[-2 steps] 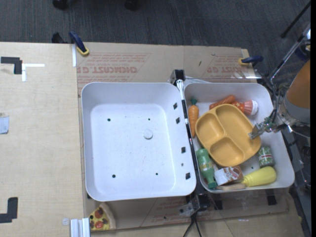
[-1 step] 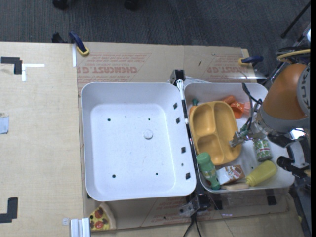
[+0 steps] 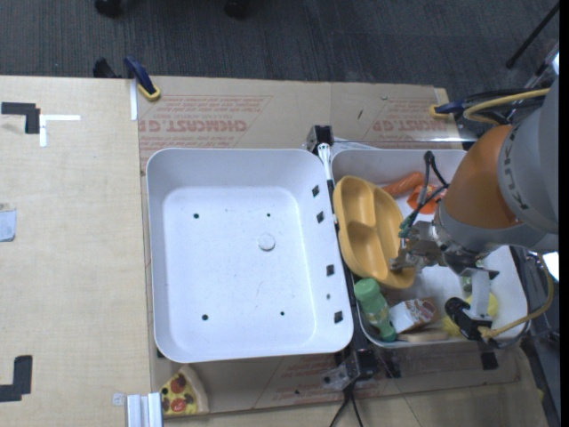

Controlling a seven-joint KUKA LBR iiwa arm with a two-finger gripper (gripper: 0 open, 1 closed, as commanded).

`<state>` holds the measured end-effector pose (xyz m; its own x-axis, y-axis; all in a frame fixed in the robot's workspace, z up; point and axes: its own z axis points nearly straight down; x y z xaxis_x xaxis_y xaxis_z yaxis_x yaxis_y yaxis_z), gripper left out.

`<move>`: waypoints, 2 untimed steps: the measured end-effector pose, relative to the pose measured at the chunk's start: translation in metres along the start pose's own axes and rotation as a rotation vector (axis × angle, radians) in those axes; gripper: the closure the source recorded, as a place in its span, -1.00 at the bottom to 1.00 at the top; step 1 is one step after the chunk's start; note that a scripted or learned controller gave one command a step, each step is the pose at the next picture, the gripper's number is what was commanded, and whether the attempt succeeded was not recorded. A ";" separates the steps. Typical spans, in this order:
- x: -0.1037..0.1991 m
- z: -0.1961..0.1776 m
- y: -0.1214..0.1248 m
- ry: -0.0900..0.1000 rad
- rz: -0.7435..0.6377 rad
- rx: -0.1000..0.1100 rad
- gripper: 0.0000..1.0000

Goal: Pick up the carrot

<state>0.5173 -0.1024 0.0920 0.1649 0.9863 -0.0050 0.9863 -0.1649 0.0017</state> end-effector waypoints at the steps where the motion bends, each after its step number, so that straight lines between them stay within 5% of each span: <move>1: 0.052 -0.099 0.061 0.004 0.175 0.005 1.00; 2: 0.054 -0.106 0.061 0.003 0.170 0.011 1.00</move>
<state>0.5860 -0.0589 0.1974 0.3292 0.9443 -0.0030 0.9442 -0.3292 -0.0082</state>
